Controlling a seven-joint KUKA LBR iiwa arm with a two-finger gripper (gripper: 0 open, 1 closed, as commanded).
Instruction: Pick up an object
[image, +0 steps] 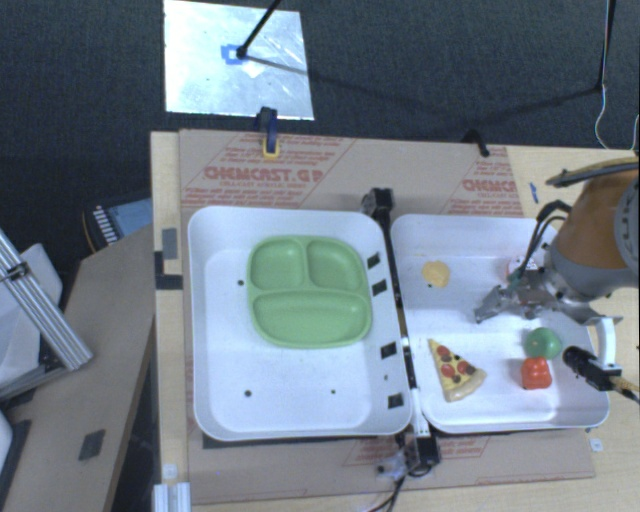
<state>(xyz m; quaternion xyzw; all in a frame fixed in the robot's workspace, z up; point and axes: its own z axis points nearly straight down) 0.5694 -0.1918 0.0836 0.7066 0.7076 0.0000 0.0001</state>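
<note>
Nothing is lifted yet, so the pick looks barely begun. Nearest in the right bin (590, 410) lie the pizza slice (456, 370) and red block (536, 373), the green ball (544, 342) just behind it. The pincer (490, 305) hangs low over bare floor beyond them, holding nothing — how far open, I cannot tell. Farther back sits a yellow piece (435, 272). The left bin (215, 390) holds a green plate (308, 292).

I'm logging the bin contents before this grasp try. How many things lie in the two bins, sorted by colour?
Green: 2, the divided plate and the small green ball
Red: 1, the red block
Yellow: 1, the small yellow piece
Mixed yellow and red: 1, the toy pizza slice
Total: 5
</note>
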